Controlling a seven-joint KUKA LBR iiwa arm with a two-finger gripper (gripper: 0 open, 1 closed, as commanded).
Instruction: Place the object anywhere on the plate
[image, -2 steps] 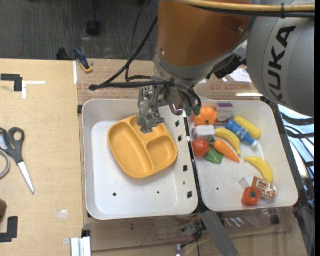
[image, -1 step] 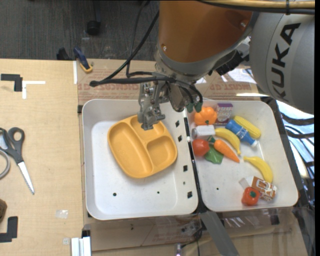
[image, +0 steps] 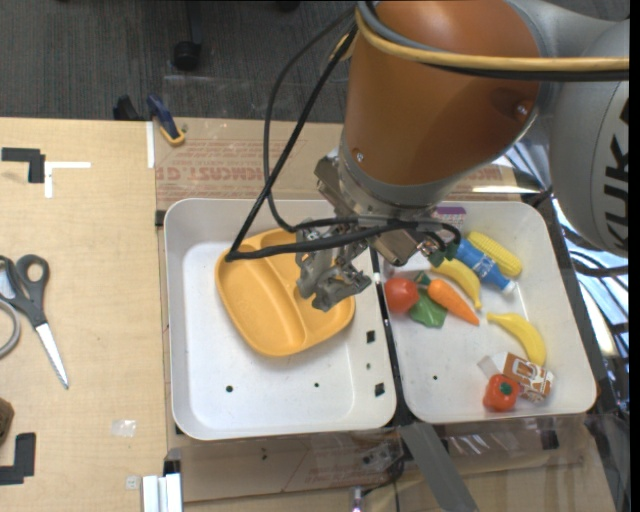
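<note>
The grey two-finger tool (image: 328, 280) is hovering over the yellow divided plastic plate's (image: 262, 305) right edge. I cannot tell its opening. The toy foods are lying well apart, in the right white bin (image: 560, 330).

One camera looks down on me at a slant from above the bench, close enough that my arm (image: 450, 90) enters from three o'clock, both bins (image: 190, 330) framed.

Grey-handled scissors (image: 35, 310) lay on the wooden table (image: 80, 400) left of the bins. A blue clip (image: 165, 118) sat near the table's far edge, beside cardboard (image: 240, 165).
</note>
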